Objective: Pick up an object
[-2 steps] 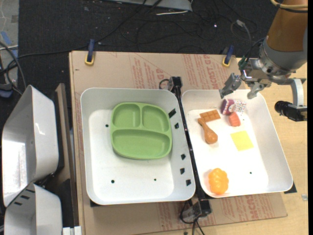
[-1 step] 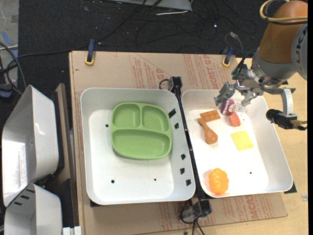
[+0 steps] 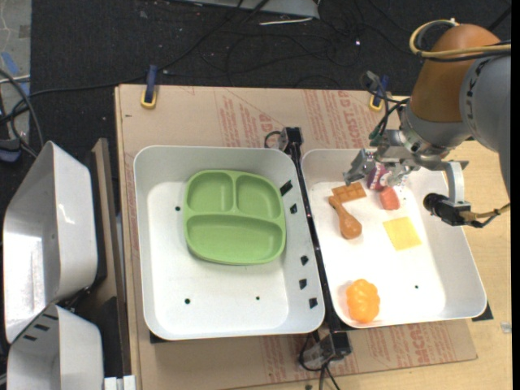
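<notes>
**Two bins, hand low over the far end of the right one**

Two shallow white bins sit side by side on the table (image 3: 203,108). The left bin (image 3: 158,242) holds a green divided plate (image 3: 236,216) lying flat, with two small compartments at the far side and one long one nearer the camera. The right bin (image 3: 455,275) holds the loose pieces: a brown drumstick-shaped toy (image 3: 347,219) lying at a slant, a flat waffle-like brown piece (image 3: 349,191) touching its upper end, a small red block (image 3: 390,199) just to the right of these, a flat yellow square (image 3: 402,234) nearer the middle of the bin, and an orange rounded toy (image 3: 363,300) near the front edge, well apart from the rest.

The arm reaches in from the right, its orange band (image 3: 447,63) above the wrist. The hand (image 3: 382,169) hangs over the far end of the right bin, just above the waffle piece and the red block. Something pinkish (image 3: 375,177) shows right at the fingertips, but it is too small and too crowded by the metal parts to tell whether it lies between the fingers or under them. Whether the fingers are apart or together cannot be told from this angle.

To the left of the table lie other white containers (image 3: 49,218), tilted.
</notes>
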Robot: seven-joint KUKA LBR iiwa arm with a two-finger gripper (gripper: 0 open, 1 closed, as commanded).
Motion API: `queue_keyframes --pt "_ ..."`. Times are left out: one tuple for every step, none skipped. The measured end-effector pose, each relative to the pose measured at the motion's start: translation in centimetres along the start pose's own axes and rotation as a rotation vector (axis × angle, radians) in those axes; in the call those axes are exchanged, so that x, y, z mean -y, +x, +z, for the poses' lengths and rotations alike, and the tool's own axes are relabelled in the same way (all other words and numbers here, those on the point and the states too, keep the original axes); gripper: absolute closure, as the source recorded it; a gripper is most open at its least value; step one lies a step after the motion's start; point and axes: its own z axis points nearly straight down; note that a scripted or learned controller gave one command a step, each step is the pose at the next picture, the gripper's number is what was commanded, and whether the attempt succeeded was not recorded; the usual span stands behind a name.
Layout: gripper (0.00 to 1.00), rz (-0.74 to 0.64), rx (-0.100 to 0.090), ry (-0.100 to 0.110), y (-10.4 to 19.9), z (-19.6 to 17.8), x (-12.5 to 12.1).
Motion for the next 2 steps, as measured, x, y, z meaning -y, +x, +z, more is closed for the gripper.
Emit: queue_keyframes --pt "0.00 0.001 0.000 0.000 -0.5 4.4 0.3" --pt "1.00 0.000 0.001 -0.004 -0.5 3.1 0.2"
